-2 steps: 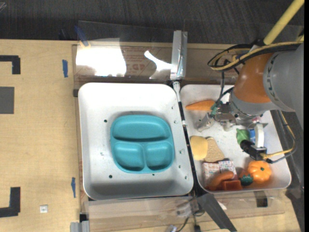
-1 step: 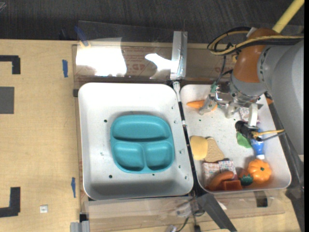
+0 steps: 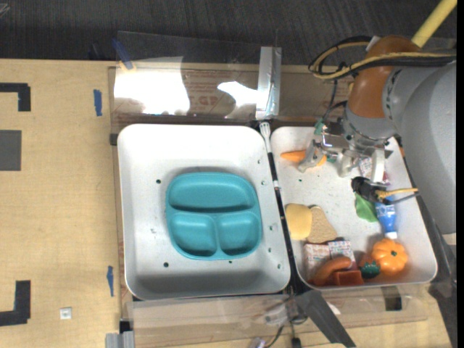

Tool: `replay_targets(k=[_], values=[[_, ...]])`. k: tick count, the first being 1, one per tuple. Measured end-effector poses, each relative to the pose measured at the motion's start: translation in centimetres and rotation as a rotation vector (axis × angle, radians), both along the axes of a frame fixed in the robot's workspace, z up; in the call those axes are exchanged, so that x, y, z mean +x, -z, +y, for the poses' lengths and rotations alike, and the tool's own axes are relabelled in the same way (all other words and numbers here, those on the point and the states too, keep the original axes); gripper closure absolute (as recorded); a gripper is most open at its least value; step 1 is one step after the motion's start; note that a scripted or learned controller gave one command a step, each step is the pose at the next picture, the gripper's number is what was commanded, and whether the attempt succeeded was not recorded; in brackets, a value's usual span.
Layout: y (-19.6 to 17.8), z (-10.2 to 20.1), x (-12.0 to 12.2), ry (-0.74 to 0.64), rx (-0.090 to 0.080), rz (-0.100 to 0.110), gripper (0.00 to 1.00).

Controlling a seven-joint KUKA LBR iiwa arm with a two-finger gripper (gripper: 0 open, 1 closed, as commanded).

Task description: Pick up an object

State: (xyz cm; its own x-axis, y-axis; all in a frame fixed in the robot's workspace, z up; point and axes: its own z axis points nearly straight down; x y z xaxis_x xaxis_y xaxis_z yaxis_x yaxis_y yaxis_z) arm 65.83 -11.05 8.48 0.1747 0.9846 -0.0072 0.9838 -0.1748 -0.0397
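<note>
1. A small orange plastic pumpkin is being seen at the right white bin's near corner.
2. An orange plastic carrot is lying at the far left.
3. The grey two-finger gripper is being held just beside it; its finger state cannot be told.

A teal divided tray sat in the left white bin on the cardboard-covered counter, with blue tape beside it and clear plastic sheet behind.
</note>
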Motion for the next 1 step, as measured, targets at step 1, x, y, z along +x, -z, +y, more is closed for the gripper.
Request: replay_targets(k=[1], values=[[-0.17, -2.84, -6.24, -0.227, 0.004, -0.042, 0.0]])
